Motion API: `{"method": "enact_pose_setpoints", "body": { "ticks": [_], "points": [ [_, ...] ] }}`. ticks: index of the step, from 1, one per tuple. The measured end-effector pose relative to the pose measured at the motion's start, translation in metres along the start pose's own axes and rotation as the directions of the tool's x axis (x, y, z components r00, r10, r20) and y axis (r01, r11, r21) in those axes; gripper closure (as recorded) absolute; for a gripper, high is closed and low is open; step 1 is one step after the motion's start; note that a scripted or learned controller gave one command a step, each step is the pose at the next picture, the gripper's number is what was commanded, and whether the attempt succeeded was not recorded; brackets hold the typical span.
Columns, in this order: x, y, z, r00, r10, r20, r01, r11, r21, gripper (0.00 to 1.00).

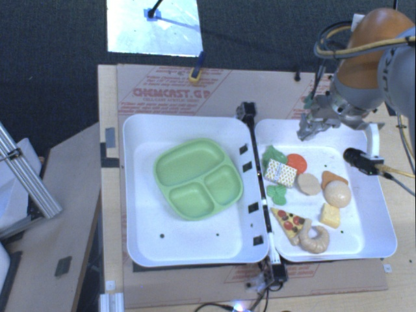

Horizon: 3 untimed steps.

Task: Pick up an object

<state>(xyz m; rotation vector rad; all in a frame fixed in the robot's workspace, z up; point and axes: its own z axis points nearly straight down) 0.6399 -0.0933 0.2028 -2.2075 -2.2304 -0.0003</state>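
Note:
The right bin (374, 236) holds several toy foods: a green leafy piece (274, 155), a red tomato slice (297, 162), a white patterned block (281, 173), a tan round (309, 184), an orange piece (334, 177), a beige bun (337, 194), a yellow cheese cube (330, 216), a pizza slice (289, 221) and a pretzel-like ring (315, 238). My gripper (308, 131) hangs above the bin's far edge, beyond the tomato slice. Its fingers point down with nothing visible between them.
The left bin (146, 239) holds a green divided plate (197, 178). A black divider with clips (255, 174) runs between the bins. A black cylindrical fitting (361, 160) with a cable lies over the right bin's far right side. A shiny sheet (154, 17) lies beyond the bench.

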Motion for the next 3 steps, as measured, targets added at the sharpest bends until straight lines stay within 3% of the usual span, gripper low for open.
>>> {"method": "enact_pose_setpoints", "body": {
  "ticks": [2,3],
  "points": [
    [0.102,0.024,-0.013,1.000,0.000,0.001,0.000,1.000,-0.001,1.00],
    [0.154,0.018,-0.007,1.000,0.000,0.001,0.000,1.000,0.000,1.00]
  ]
}}
